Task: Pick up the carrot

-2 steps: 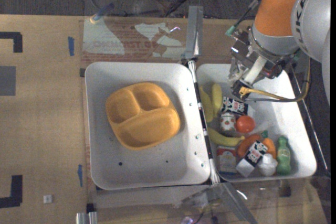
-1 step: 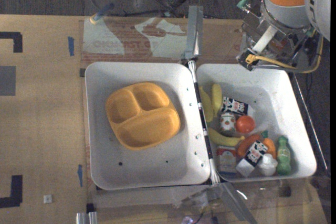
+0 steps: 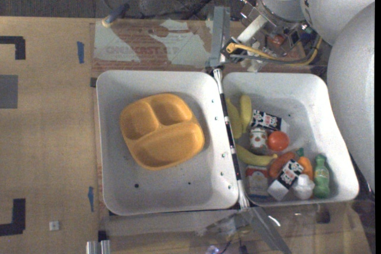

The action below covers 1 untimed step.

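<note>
Fingers: impossible to tell wide from narrow, lost among brackets and cables under the wrist. From the camera above, gripper [image 3: 257, 38] poised beyond the far edge of the right bin [image 3: 309, 89], up off its contents. Carrot [image 3: 306, 166] down toward the near right corner of that bin, a short orange piece with a hint of green at its far end, well apart from the gripper. Reads as the approach step, with reaching, descending and grasping all yet to do. Next move likely calls for travel toward the near side, over the carrot, then a straight drop across its narrow width. Crowded there: cow-print carton [image 3: 290, 173] touching or overlapping its left side, green bottle [image 3: 321, 175] just beside on the right, white lump [image 3: 303, 188] at its near end, and a redder stick [image 3: 281, 163] left of the carton, easily mistaken for the target. Tomato [image 3: 277, 141], bananas [image 3: 238, 116] and a second carton [image 3: 266, 121] farther off. Left bin [image 3: 113, 146] with a yellow divided plate [image 3: 161, 131], out of the way.
</note>
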Motion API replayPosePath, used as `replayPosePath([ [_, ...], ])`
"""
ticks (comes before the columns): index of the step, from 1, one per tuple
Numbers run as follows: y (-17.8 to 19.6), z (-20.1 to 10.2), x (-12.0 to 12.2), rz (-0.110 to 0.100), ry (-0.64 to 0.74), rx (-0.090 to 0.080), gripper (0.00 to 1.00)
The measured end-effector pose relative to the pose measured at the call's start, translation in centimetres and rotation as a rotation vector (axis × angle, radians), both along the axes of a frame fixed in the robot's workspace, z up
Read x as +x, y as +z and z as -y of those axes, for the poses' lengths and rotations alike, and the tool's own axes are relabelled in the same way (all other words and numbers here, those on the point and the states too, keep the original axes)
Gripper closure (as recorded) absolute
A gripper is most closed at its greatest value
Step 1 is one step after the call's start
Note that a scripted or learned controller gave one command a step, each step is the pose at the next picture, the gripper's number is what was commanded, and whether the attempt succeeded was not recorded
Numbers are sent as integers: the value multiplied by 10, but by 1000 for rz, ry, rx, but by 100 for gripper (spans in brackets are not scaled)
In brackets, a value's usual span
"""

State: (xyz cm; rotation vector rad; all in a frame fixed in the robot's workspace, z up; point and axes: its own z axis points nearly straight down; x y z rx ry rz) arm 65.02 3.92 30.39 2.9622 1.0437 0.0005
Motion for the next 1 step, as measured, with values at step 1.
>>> replayPosePath([
  [1, -10, -14, -23, 0, -435, 2, 100],
])
